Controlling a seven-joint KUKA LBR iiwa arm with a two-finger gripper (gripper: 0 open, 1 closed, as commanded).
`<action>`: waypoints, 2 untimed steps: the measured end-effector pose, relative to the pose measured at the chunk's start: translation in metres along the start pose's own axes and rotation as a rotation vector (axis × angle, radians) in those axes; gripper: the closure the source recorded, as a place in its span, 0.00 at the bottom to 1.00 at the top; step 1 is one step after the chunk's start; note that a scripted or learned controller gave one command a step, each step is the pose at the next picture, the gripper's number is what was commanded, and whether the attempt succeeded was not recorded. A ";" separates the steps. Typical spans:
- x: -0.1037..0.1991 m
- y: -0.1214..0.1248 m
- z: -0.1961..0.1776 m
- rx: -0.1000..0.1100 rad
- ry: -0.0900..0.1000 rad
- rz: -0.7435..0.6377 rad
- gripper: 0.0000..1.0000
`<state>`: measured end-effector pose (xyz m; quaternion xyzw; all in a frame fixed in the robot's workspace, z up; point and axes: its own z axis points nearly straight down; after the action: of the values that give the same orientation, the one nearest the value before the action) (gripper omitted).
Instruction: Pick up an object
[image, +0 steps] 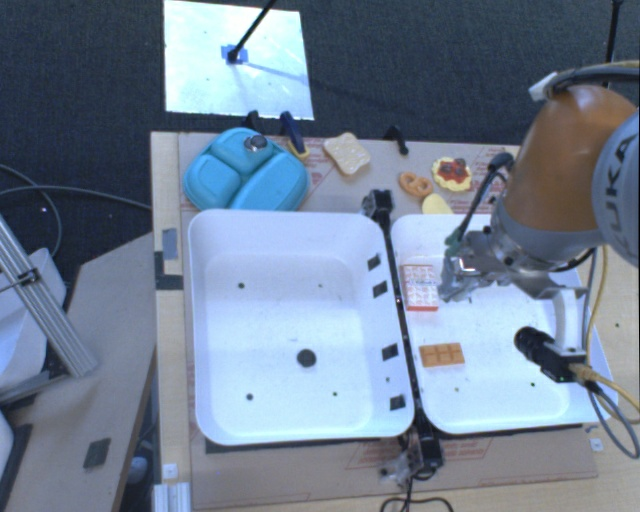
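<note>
In the right bin (500, 405), a flat red-and-white packet (418, 286) lies near the left wall. An orange waffle-like piece (441, 354) sits below it. My gripper (453, 287) hangs low over the right bin, just at the packet's right edge; the wrist hides what lies under it. Nothing can be seen held in it. In the left bin (230, 250), a small dark round object (306, 357) rests on the floor.
Behind the bins, several toys lie on the bench: a blue compartment box (245, 171), a toast slice (347, 153), a pretzel (414, 183), a small tart (452, 172) and a yellow piece (436, 205). A black divider (398, 320) separates the bins.
</note>
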<state>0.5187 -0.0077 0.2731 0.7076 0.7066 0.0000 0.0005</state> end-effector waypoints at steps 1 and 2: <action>0.014 0.025 0.057 0.001 0.001 -0.006 1.00; -0.009 0.031 0.091 0.001 0.000 -0.001 1.00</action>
<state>0.5495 -0.0165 0.1826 0.7074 0.7068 -0.0002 0.0001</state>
